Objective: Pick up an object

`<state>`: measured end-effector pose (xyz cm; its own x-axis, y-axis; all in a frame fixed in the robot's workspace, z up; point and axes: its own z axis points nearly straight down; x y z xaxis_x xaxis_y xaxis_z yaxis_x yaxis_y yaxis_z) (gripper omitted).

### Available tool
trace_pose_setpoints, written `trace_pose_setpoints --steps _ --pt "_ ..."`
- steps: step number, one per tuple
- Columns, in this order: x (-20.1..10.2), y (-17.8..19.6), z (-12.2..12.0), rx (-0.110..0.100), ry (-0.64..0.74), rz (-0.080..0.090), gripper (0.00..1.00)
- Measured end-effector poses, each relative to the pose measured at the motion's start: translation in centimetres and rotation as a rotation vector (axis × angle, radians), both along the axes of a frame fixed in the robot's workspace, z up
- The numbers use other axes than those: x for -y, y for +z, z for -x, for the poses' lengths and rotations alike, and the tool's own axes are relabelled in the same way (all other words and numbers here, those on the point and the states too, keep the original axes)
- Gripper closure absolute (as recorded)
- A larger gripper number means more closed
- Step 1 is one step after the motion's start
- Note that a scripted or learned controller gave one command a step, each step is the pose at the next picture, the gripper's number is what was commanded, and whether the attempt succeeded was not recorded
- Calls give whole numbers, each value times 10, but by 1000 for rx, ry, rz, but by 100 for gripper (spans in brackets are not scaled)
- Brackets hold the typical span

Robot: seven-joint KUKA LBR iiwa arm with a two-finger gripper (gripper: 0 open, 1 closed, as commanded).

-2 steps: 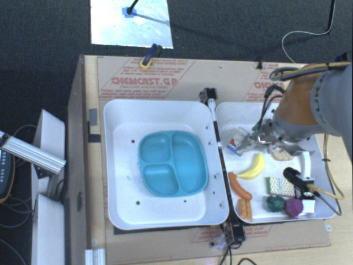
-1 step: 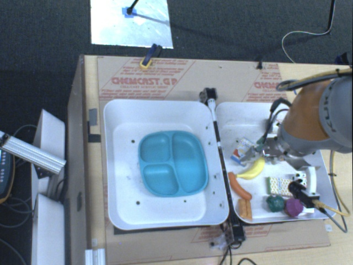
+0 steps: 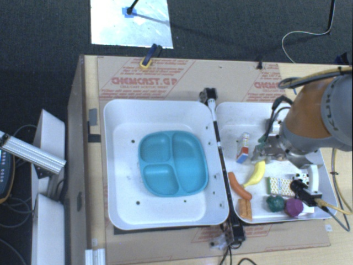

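Looking down on the bench, I see my gripper [image 3: 263, 152] low over the right bin [image 3: 231, 115], at the end of the grey arm [image 3: 314, 120] coming in from the right. I cannot tell how the gripper is set; the wrist hides it. Just near and slightly left of it lies a yellow banana [image 3: 255, 174], its long axis slanting from far right to near left. A small carton [image 3: 242, 149] stands just left of the gripper. Nearer the front edge lie two orange carrots [image 3: 240, 195], a green ball [image 3: 274, 203] and a purple ball [image 3: 294, 207]. The left bin [image 3: 121, 120] holds a blue divided plate [image 3: 172, 163]. I judge the banana the closest target.
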<state>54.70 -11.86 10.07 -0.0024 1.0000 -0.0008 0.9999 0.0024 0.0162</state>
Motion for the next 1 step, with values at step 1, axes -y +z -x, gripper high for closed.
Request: trace_pose_setpoints --steps 1 --pt "-66 100 -13 -12 1 -1 100"
